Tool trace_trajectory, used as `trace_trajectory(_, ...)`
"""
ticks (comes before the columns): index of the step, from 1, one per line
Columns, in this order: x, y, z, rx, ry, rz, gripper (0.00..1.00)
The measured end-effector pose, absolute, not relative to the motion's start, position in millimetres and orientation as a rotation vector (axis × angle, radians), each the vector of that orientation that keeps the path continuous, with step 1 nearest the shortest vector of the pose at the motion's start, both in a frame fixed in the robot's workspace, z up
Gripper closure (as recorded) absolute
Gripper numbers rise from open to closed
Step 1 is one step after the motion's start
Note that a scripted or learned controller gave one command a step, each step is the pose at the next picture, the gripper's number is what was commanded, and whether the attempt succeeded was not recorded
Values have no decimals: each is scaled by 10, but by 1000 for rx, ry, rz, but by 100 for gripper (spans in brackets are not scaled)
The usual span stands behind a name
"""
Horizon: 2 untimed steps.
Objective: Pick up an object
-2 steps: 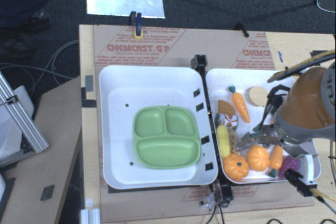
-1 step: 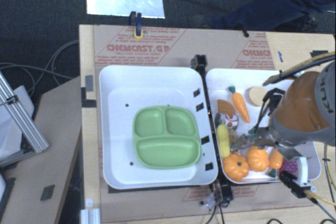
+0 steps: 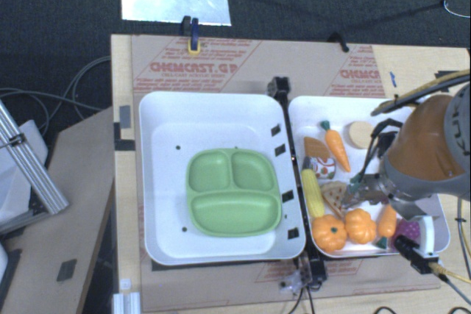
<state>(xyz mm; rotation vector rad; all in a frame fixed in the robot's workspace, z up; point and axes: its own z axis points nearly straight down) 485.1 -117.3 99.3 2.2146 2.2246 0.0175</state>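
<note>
Two orange pumpkins (image 3: pixel 344 229) at right bin's (image 3: pixel 313 108) near edge, corn cob (image 3: pixel 312 192) lengthwise just left, carrot (image 3: pixel 336 146) farther; gripper (image 3: pixel 362 191) hovering just beyond the pumpkins, grip state impossible to tell; green tray (image 3: pixel 234 192) in left bin (image 3: pixel 165 121).

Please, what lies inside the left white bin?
In the left bin lies a green divided plate, its three compartments bare. Whatever is under the plate is covered.
</note>
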Motion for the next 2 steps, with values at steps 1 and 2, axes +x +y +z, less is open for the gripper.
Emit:
trace_trajectory(1, 4887, -1273, 1487, 2213, 2221, 4, 100)
trace_trajectory(2, 4908, -1232, 1925, 2212, 2223, 6, 100)
